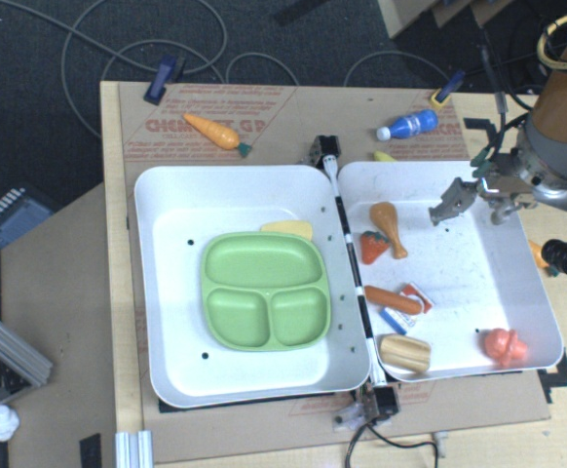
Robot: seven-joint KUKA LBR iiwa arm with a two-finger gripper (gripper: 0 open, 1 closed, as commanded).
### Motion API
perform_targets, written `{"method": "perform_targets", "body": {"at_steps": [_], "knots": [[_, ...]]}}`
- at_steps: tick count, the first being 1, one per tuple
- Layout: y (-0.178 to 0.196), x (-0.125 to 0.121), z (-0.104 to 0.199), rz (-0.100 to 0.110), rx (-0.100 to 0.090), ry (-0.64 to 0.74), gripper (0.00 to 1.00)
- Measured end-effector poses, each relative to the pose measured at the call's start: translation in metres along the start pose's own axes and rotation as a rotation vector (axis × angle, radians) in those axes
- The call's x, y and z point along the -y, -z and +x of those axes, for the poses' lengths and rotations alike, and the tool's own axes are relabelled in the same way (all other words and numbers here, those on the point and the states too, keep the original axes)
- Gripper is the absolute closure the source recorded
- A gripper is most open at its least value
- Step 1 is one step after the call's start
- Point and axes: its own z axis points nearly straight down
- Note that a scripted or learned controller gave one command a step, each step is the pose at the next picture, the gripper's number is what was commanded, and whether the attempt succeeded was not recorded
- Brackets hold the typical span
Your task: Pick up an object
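Note:
My gripper (473, 206) hangs over the upper right part of the right bin (517, 271), its fingers spread open with nothing between them. To its left in that bin lie a brown drumstick (388, 227) and a red strawberry (374, 249). Lower down are a hot dog (395, 298) on a red and blue wrapper, a bread roll (405, 353) at the front edge, and a pink lumpy toy (504, 346) in the front right corner.
The left bin (167, 261) holds a green divided plate (265, 291) and a yellow piece (285, 228) behind it. Behind the bins on the cardboard lie a toy carrot (215, 132) and a blue and white bottle (408, 125). Cables run across the floor.

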Motion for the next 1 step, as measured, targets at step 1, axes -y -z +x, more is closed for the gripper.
{"method": "perform_targets", "body": {"at_steps": [1], "knots": [[-0.0796, -0.0670, 0.0134, 0.002, 0.000, 0.001, 0.00]]}}
